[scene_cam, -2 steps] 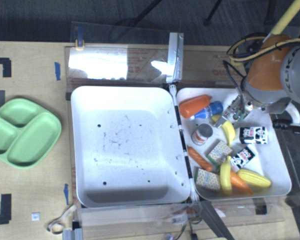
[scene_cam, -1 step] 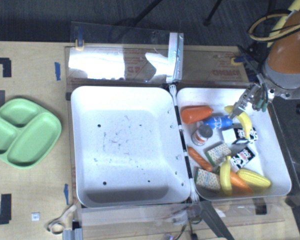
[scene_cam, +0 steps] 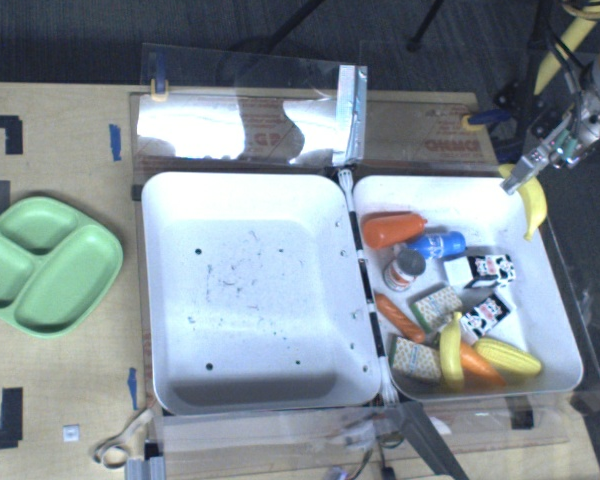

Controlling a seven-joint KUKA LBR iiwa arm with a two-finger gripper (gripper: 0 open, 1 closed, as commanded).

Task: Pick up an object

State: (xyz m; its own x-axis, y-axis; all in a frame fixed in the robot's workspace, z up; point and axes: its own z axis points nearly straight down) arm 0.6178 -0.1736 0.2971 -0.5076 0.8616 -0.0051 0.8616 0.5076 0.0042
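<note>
My gripper [scene_cam: 517,180] hangs over the far right corner of the right bin [scene_cam: 565,313], with the arm coming in from the upper right. A small yellow banana [scene_cam: 533,208] dangles from its fingertips, pinched at the top end, clear of the pile below. Lower in the same bin lie an orange bottle-shaped toy [scene_cam: 390,229], a blue bottle [scene_cam: 438,245], a grey-capped can [scene_cam: 408,266], two black-and-white cartons [scene_cam: 492,269], a carrot [scene_cam: 400,316], a patterned box [scene_cam: 436,306] and two more yellow fruits [scene_cam: 507,356].
The left bin [scene_cam: 250,288] sits beside the right one, sharing a raised middle rim [scene_cam: 363,268]. A green divided plate [scene_cam: 46,265] rests on the bench at far left. A clear plastic panel [scene_cam: 250,118] stands behind the bins.
</note>
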